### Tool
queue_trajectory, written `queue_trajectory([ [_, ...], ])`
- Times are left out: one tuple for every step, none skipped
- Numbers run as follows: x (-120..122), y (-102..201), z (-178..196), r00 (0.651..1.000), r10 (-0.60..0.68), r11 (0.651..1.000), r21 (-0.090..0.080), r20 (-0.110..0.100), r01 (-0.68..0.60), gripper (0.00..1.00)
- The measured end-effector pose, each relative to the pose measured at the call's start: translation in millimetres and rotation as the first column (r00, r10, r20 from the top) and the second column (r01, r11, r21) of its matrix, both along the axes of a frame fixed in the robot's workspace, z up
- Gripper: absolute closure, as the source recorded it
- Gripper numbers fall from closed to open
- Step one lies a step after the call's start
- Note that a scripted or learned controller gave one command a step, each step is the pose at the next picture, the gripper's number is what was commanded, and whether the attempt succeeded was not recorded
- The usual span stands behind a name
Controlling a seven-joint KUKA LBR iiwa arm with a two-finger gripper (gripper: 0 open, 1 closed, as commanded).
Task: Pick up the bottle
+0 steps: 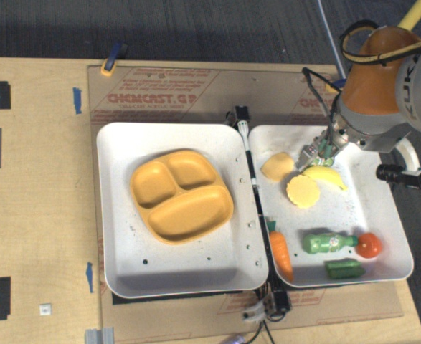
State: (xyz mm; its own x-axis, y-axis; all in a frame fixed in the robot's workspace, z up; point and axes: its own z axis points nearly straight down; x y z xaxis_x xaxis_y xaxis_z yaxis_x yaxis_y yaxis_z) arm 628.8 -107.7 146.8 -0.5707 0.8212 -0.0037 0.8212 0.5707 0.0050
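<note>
A green bottle [328,244] lies on its side near the front of the right bin [391,213], its neck pointing right toward a red tomato [369,246]. My gripper [318,153] hangs over the back of the same bin, just above a yellow banana [327,177]. It is well behind the bottle, with nothing seen between its fingers.
The right bin also holds a yellow round slice [303,191], a pale yellow piece [277,166], an orange carrot [281,254] at the left wall and a dark green block [343,268]. A yellow divided plate [182,194] fills the left bin [117,213].
</note>
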Motion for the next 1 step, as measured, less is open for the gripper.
queue_trajectory([
  [32.0,-45.2,-32.5,0.96,0.281,0.96,-0.001,-0.001,-0.281,1.0],
])
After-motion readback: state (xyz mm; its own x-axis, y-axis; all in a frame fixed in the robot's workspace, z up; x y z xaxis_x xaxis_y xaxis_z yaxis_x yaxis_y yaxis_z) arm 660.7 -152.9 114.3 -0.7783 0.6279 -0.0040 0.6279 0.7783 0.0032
